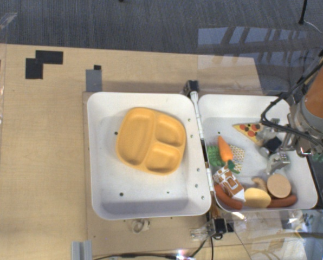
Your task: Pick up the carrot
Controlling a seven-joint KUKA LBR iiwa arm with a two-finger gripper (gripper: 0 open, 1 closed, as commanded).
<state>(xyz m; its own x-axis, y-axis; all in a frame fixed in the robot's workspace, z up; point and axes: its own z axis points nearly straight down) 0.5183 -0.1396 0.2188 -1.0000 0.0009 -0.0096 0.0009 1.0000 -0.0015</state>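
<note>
Clutter is crowding the carrot (224,148); my claw (279,162), grip state unclear, is risking snagging the greens (214,156) instead

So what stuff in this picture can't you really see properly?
- The tool, camera view: too small and dark to tell whether it is open or shut.
- The arm: cut off by the right edge.
- The carrot: its leafy end is tucked among other toys.
- The red sausage: partly under the little carton.
- The pizza slice: its right end is behind the arm's cables.
</note>
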